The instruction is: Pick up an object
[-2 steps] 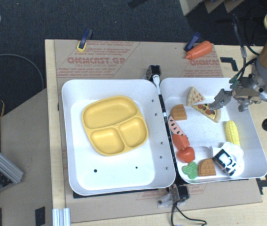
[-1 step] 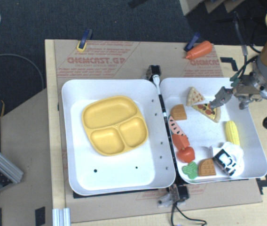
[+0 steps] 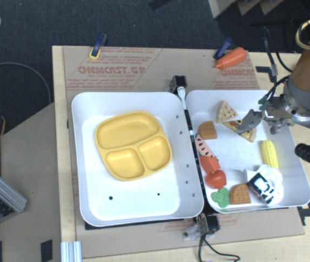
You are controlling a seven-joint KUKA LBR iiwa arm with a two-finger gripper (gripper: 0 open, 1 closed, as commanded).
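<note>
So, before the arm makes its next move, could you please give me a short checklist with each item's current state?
1. Gripper is over the right bin: ok.
2. A target lies under it, the pizza slice: ok.
3. Something held between its fingers: cannot tell.
4. Neighbours clear of the target: not ok, the brown block sits close.
5. Corn cob lies apart from the gripper: ok.

The bench [image 3: 144, 64] carries two white bins side by side. The left bin [image 3: 84, 162] touches the right bin [image 3: 291, 173].
</note>
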